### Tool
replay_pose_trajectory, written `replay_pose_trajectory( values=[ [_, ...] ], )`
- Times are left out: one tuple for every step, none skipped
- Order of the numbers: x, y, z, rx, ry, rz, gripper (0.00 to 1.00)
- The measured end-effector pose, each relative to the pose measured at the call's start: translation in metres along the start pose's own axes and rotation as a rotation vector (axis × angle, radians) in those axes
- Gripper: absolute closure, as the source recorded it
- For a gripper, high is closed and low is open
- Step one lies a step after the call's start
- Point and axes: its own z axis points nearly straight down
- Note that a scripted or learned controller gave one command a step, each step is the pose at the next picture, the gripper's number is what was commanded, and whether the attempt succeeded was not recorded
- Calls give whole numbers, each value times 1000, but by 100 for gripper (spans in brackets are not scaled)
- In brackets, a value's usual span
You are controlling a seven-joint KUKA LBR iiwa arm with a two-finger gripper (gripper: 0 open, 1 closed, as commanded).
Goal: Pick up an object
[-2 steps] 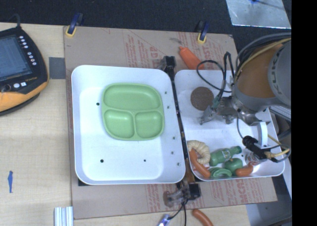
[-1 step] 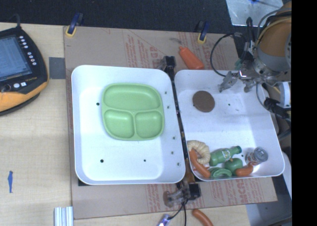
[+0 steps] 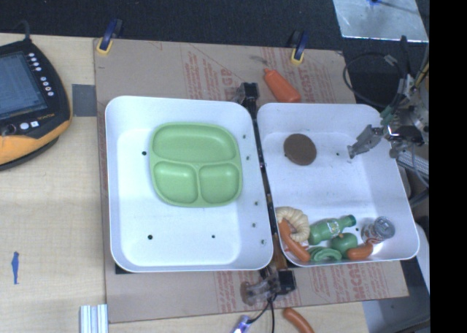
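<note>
Toy pile [image 3: 325,240] crowds right bin's [image 3: 379,193] near edge. Your claw [image 3: 363,143] hangs at bin's far right corner, fingers spread, grasping nothing; brown disc [image 3: 299,149] lies just leftward.

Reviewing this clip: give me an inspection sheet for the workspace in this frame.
Surface: bench with cardboard sheet, two white bins side by side.
Job's things: brown disc alone in right bin; green bottle, sausages and other toys piled at its near edge.
Clutter: green divided plate in left bin; orange toy outside.
End effector: over right bin, nothing seen held.
Cables: black loop, top right.
Surroundings: teach pendant at left.
</note>
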Motion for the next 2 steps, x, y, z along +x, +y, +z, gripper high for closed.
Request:
replay_pose_trajectory(
  values=[
    [11,76,118,4,1,-2,0],
    [66,101,28,0,1,-2,0]
  ],
)
